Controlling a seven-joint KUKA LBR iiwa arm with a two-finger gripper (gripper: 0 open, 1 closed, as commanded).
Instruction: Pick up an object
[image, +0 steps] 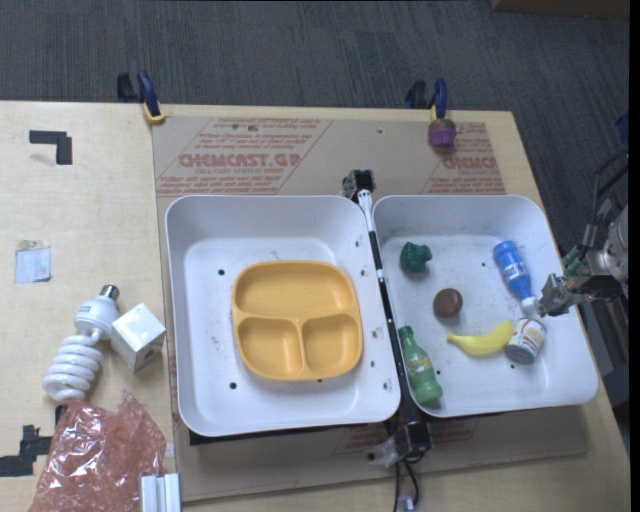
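The right bin (560, 385) holds several objects. A blue bottle (512, 268) lies at the back right, with a small white jar (527, 340) in front of it. A yellow banana (482, 340) is beside the jar, a brown ball (447, 302) is in the middle, and a dark green lump (415, 258) is at the back left. A green bottle (421, 366) lies along the left wall. My gripper (553, 298) reaches in over the bin's right rim, low beside the blue bottle's cap end and just above the jar. Nothing is visibly held.
The left bin (200, 400) holds a yellow divided plate (297, 320). On the bench to the left lie a spiral light bulb (80, 355), a white cube (138, 335) and a crumpled pink bag (95, 455). A purple object (442, 132) sits behind the right bin.
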